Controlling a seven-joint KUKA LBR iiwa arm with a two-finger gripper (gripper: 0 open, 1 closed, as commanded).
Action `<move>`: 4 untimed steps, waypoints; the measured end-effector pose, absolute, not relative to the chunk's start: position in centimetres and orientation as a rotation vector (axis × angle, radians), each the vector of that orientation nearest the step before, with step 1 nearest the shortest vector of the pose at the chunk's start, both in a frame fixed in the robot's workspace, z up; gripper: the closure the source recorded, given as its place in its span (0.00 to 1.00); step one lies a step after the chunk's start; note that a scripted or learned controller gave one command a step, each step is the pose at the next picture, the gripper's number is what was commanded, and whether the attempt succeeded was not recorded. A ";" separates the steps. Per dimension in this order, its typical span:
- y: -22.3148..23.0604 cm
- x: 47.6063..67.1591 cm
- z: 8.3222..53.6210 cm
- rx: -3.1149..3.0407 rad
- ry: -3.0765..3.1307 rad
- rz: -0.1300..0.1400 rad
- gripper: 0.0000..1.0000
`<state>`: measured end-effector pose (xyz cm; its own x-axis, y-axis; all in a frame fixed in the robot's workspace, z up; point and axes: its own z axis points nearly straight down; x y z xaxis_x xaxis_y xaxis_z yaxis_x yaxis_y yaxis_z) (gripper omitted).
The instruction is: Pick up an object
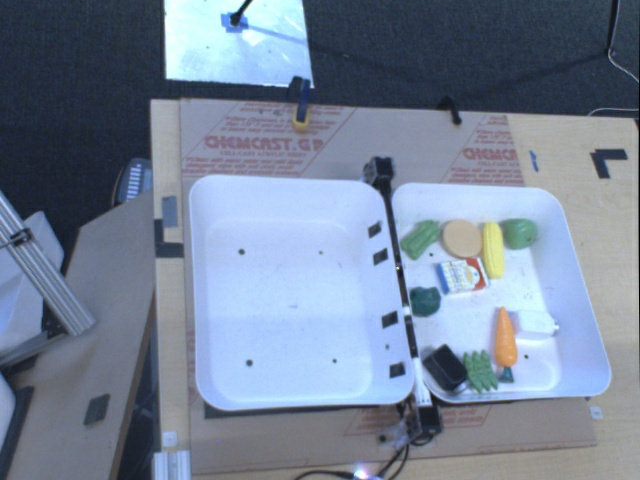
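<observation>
Camera view, right of frame: the carrot (505,339) looks light, rigid and smooth; I would grasp across its midsection. Gripper state: I cannot tell.

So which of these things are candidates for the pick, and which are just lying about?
Candidates, all in the right bin:
green pepper, tan disc, yellow corn, green apple, small carton, dark green piece, carrot, black block.

Lying about:
left bin, yellow clip, metal plate.
</observation>
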<state>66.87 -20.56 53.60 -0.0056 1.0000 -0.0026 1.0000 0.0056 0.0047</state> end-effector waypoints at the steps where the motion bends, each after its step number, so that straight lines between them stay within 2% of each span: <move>1: -20.6 66.8 39.9 2.227 2.228 -0.009 1.00; 2: -20.5 66.8 54.5 2.202 2.216 0.014 1.00; 3: -19.7 65.4 41.8 2.227 2.228 -0.007 1.00; 4: -20.7 66.9 42.5 2.217 2.219 0.001 1.00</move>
